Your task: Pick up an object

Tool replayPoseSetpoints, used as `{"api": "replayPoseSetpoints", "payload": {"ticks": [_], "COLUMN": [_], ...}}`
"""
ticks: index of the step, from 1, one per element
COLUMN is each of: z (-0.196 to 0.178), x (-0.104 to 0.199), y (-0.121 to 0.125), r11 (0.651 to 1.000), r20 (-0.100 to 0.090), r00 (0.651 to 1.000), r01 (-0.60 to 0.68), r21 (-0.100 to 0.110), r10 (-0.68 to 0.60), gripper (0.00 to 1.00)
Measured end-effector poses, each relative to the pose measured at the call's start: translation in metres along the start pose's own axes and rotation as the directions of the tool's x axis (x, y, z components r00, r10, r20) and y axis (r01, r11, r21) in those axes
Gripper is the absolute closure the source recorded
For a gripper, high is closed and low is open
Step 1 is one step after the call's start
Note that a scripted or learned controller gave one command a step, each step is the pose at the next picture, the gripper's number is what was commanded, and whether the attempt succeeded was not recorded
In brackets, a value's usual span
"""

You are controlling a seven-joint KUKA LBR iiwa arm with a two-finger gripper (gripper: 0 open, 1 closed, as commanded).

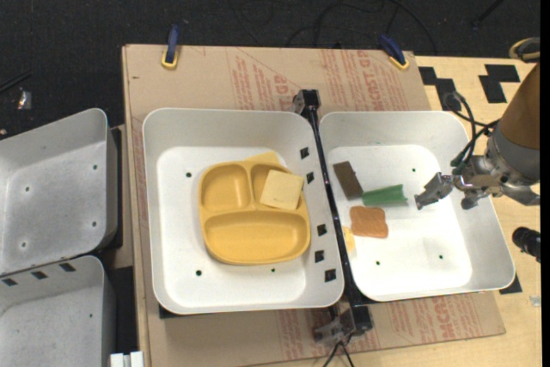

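You're on the approach: the hand (pixel 449 189) hangs right of centre, empty; whether released, I cannot tell. Next, lower onto the green block (pixel 383 195).

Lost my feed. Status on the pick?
Tool over right bin, holding nothing. Green block, brown block, orange block untouched. Path clear.

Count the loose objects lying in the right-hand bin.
3: a brown block near the divider, a green block right of it, and an orange sponge just below. A yellow scrap by the sponge may be a fourth, partly hidden.
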State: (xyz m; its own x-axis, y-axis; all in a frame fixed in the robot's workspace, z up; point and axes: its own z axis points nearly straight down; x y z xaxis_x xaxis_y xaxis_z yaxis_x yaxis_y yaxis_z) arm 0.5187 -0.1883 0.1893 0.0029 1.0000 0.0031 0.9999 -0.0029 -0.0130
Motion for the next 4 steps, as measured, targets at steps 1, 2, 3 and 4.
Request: {"api": "replayPoseSetpoints", "payload": {"ticks": [1,2,3,4], "z": [-0.006,0.053,0.100,0.087], "x": [0.000,0.010,0.010,0.010], "y": [0.003,0.000,0.000,0.001], "r11": [1.000,1.000,1.000,1.000], "r20": [0.003,0.001,0.002,0.003], "r00": [1.000,1.000,1.000,1.000], "r01": [0.004,0.002,0.001,0.001], "r21": [-0.012,-0.007,-0.009,-0.013], "r10": [-0.004,-0.002,-0.001,-0.001], "gripper": [0.00,0.00,0.00,1.00]}}
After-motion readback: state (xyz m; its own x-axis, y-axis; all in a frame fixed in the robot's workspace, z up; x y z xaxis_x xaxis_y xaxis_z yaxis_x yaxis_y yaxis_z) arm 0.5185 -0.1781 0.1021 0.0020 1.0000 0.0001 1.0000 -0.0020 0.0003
